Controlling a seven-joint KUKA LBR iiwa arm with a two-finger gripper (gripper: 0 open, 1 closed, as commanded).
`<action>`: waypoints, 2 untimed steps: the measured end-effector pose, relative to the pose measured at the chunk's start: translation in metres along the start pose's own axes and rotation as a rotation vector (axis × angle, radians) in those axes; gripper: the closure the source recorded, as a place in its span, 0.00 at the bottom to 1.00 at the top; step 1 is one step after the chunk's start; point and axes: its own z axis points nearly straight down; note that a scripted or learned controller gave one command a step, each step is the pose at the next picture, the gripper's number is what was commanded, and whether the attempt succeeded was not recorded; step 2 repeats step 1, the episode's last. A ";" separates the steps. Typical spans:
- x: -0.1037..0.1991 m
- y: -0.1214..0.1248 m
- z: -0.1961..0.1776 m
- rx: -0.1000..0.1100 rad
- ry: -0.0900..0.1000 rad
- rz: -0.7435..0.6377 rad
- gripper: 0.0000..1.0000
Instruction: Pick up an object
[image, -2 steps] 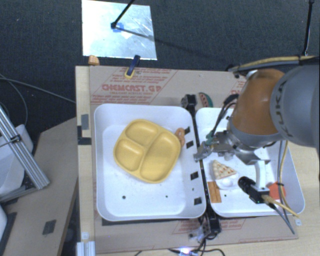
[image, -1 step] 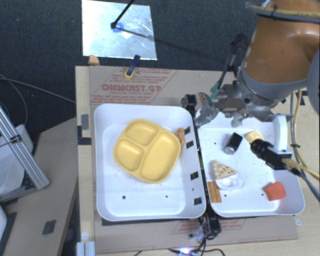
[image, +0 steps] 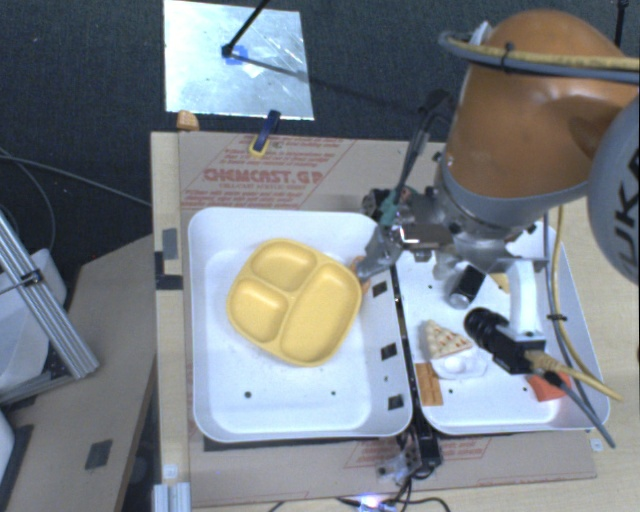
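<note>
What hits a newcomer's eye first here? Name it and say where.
The yellow three-compartment plate in the left bin stands out first. Next comes the arm's big orange band at the upper right, its pincer low by the plate's right rim. A pale wedge lies in the right bin.

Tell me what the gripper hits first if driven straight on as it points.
The gripper would probably meet the right edge of the yellow three-compartment plastic plate, or the floor of the left white bin beside it; depth unclear.
</note>
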 end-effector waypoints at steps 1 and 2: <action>0.017 0.012 0.101 0.012 -0.004 0.008 0.00; 0.017 0.012 0.101 0.012 -0.004 0.008 0.00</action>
